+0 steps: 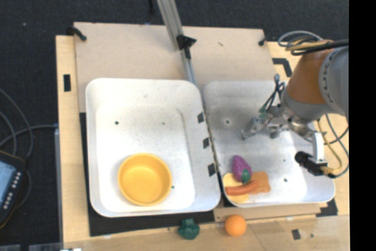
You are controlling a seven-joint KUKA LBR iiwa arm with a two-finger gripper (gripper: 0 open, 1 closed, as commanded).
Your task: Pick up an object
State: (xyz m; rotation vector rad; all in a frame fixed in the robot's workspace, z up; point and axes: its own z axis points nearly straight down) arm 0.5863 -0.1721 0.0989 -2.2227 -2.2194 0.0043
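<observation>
In the right bin [235, 100], a purple eggplant-shaped toy [239, 167] and an orange carrot-shaped toy [254, 184] lie together in the front left corner, over a pale yellow piece. My gripper [255, 129] hangs low over the middle of this bin, behind and slightly right of those toys and apart from them. I see nothing held in it. The grey and orange arm [311, 82] reaches in from the right. A yellow bowl [144, 178] sits in the front part of the left bin [141, 106].
An orange ball [235, 225] and a small green object [188, 229] lie on the bench in front of the bins. A slanted metal pole [167, 3] rises behind the bins. Cables [322, 153] trail along the right bin's right side.
</observation>
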